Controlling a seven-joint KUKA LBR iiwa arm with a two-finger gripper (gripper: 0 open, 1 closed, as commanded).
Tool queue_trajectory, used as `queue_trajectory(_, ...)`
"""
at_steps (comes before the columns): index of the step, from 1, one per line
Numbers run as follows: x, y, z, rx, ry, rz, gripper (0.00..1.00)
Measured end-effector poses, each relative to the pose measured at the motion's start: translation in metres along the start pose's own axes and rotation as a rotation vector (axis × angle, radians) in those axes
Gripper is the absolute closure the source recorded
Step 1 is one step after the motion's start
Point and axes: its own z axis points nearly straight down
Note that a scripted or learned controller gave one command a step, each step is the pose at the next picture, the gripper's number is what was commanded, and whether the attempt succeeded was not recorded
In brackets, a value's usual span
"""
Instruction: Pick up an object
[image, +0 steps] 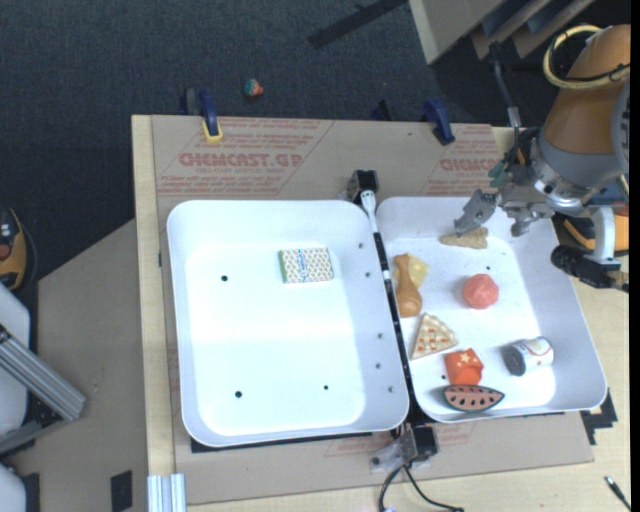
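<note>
Watermelon slice (472, 398) at near rim; flat tan piece (465, 238) below spread, empty gripper (497, 213)

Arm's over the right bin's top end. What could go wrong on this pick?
1. The hand sits right above the flat tan piece, which lies low on the floor of the right white bin; a grasp may slip off it.
2. That piece lies near the bin's far wall, so the descent may clip the rim.
3. The red ball is close by and might get nudged.
</note>
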Motion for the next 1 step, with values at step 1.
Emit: queue_trajectory(1,0.0112,-0.0387,0.1181,0.010,0.003,0.001,0.00)
